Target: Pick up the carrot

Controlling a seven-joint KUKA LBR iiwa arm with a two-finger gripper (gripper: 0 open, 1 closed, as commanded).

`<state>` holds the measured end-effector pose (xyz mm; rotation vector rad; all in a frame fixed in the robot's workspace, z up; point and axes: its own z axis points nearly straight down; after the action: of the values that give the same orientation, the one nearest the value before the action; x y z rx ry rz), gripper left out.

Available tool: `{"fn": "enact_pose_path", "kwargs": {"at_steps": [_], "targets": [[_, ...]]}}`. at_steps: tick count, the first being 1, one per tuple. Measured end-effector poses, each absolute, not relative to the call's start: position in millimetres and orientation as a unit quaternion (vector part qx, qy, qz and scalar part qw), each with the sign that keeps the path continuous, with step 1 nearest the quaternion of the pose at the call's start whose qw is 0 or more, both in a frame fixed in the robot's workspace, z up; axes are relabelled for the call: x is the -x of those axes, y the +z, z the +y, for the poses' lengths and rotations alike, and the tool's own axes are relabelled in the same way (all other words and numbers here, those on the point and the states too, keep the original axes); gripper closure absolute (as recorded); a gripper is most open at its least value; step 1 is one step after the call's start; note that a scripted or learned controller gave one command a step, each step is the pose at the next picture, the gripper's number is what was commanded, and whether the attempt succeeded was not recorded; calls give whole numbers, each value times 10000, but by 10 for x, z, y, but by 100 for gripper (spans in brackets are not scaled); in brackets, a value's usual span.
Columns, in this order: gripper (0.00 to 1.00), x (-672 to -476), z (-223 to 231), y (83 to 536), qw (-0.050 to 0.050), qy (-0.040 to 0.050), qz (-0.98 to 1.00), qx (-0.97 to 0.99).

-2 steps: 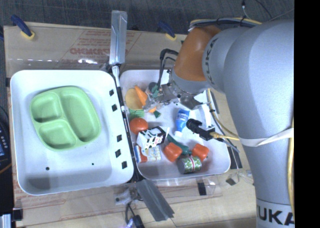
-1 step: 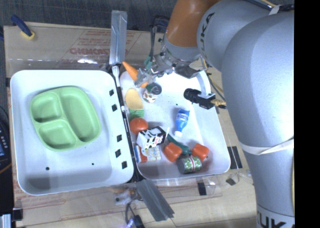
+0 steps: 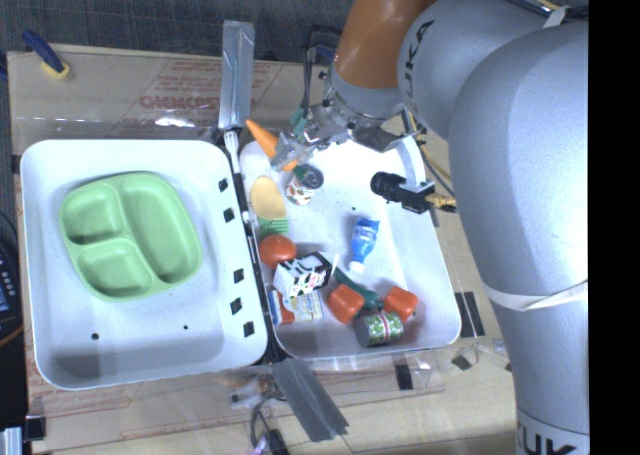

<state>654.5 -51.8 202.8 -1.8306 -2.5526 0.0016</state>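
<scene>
Grey arm (image 3: 520, 143) overhangs the right bin (image 3: 440, 273); pincer (image 3: 290, 148), closure unclear, beside the rim-hugging carrot (image 3: 262, 136).

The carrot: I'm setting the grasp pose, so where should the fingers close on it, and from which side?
Probably across the thick middle of the carrot, coming from above. It lies slantwise in the right bin's far-left corner, close to the wall, so a sideways approach looks blocked. The gripper hangs right beside it.

Carrot (image 3: 261, 136) by gripper (image 3: 292, 150) (right bin (image 3: 425, 243))
</scene>
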Motion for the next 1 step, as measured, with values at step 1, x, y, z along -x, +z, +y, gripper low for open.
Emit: {"fn": "enact_pose_path", "kwargs": {"at_steps": [1], "targets": [[100, -6550, -513, 2129, -1, 8, -8142, 5805]]}}
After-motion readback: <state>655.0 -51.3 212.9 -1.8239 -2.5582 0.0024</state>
